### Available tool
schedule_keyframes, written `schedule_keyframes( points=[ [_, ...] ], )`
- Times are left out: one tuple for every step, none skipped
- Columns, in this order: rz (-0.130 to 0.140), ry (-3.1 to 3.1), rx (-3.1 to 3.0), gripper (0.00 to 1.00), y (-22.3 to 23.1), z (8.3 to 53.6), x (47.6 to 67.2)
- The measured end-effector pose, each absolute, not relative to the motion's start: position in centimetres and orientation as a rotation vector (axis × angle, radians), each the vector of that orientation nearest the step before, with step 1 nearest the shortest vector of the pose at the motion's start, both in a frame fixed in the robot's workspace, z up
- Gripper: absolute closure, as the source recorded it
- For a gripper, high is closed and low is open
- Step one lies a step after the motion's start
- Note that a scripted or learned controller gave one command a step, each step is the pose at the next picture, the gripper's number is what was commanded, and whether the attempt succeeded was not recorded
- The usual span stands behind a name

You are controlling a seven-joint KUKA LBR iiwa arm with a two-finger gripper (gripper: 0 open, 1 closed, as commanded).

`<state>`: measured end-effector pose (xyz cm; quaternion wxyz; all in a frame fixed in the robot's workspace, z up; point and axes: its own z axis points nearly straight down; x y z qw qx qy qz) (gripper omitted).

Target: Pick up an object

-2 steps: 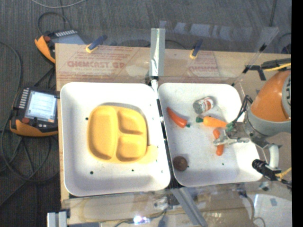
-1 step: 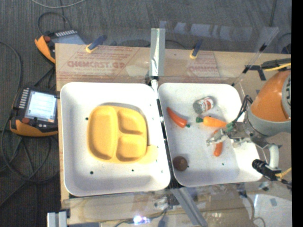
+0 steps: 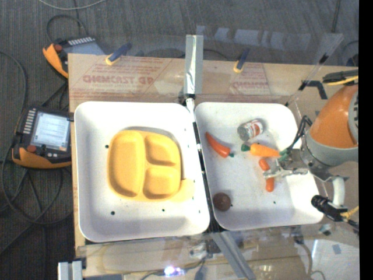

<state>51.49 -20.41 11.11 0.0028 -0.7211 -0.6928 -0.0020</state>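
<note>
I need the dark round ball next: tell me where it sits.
The dark round ball lies in the right bin, at its near-left corner, close to the divider, well below the red pepper and left of the pincer.

- Even, fairly bright overhead light; the white bins (image 3: pixel 93 214) look nearly washed out.
- Soft shadow inside the yellow tray's (image 3: pixel 147 164) 12 o'clock rim.
- Slight overall softness; small items lack detail.
</note>
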Motion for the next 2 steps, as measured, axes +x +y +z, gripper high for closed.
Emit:
schedule_keyframes(
  points=[
    [-0.006, -2.173, -2.261, 0.0, -20.4, 11.1, 51.5],
    [-0.008, -2.168, -2.299, 0.0, -19.1, 9.1, 48.9]
  ],
)
